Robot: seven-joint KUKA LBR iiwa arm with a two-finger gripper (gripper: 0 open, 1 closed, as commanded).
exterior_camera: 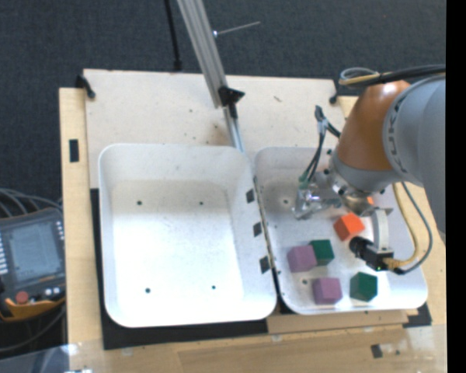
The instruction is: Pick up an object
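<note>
The right bin (283,173) holds several small blocks. An orange block (348,226) lies just below the arm's wrist. Two purple blocks (300,258) (326,290) and two green blocks (322,251) (363,286) sit toward the bin's front. My gripper (307,203) hangs low over the bin's middle, left of the orange block and above the upper purple block. Nothing shows between its metal fingers, and their gap is too small to read.
The left bin (179,231) lies beside the right one, with a black clip strip (258,228) along the shared wall. A slanted aluminium post (206,41) rises behind the bins. A teach pendant (27,255) lies off the bench at left. Cables (404,247) trail by the arm.
</note>
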